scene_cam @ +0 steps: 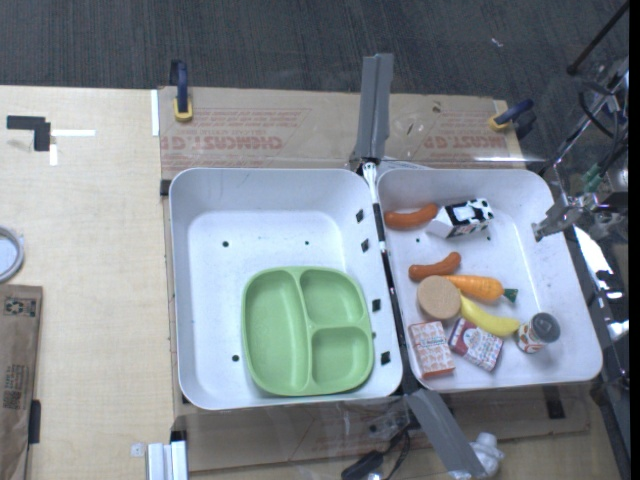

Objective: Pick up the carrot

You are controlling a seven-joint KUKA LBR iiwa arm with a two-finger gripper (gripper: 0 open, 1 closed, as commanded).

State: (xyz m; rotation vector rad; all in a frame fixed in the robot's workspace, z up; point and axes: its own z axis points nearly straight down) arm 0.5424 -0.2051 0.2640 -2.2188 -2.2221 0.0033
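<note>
Camera view: we see the carrot (477, 287) lying in the right bin (570, 268), long axis left-right, green tip right; the gripper (562, 218) at right, its opening we cannot tell.

Red mirrored lettering runs across the clear plastic sheet (300, 128) taped along the bench's far edge behind the two bins; it appears to read "CHEMCAST GP" reversed, repeated in rows, though the smaller lines are too blurred to make out. A recycling-type symbol shows on the brown paper bag (18, 368) at the bench's near left edge. The two small red-and-white cartons (455, 346) in the right bin's near part carry print too small to read.
</note>
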